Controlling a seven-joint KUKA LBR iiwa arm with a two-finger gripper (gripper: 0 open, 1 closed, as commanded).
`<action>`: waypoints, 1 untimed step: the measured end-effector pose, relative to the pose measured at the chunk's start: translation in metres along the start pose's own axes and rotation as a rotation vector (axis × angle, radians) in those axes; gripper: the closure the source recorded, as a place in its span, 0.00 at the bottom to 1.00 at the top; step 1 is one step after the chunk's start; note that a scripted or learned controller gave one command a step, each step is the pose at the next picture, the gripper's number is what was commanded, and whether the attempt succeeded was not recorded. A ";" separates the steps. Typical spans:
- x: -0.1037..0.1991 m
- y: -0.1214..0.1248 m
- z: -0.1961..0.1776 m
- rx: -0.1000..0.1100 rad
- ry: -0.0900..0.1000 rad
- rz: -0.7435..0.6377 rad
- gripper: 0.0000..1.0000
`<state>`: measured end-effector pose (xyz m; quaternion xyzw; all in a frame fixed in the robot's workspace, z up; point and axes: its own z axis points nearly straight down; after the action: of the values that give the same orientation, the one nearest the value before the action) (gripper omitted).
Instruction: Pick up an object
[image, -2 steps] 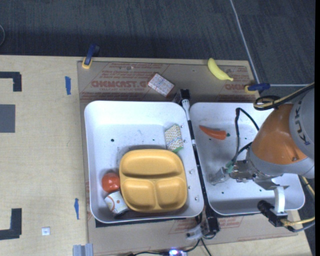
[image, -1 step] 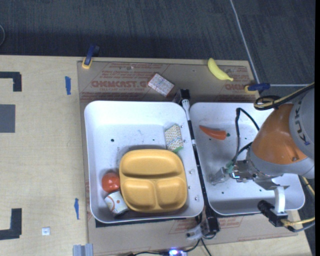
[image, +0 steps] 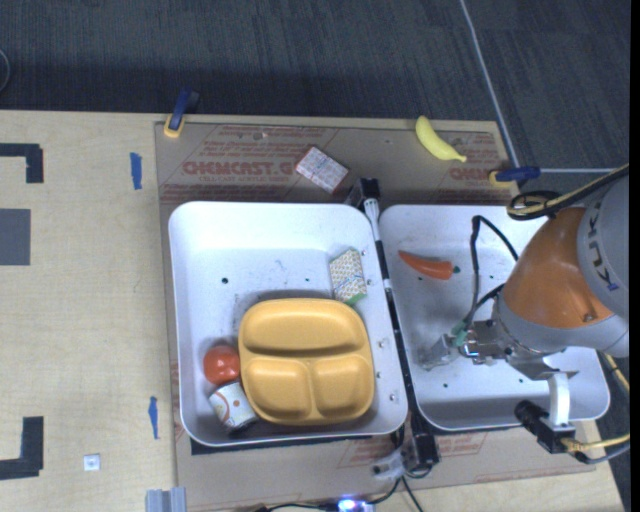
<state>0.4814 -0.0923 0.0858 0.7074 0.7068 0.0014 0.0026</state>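
My gripper (image: 437, 352) hangs low over the floor of the right bin (image: 560, 405), near its left-middle, at the end of the grey arm with the orange band (image: 555, 285). An orange carrot-like piece (image: 427, 266) lies in the same bin, up and slightly left of the gripper and apart from it. I see nothing in the gripper. In the left bin (image: 200, 250) lie a yellow divided plate (image: 305, 360), a red ball (image: 221, 363), a small white and orange cup (image: 232, 404) and a patterned packet (image: 347, 274).
A yellow banana (image: 438, 140) and a small patterned box (image: 320, 168) lie on the cardboard behind the bins. Blue clamps (image: 180, 108) hold the cardboard's back edge. A black divider strip (image: 378, 250) runs between the two bins.
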 end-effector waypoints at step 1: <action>-0.004 0.000 0.000 0.000 0.001 -0.002 0.00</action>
<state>0.4810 -0.0960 0.0860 0.7069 0.7073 0.0019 0.0024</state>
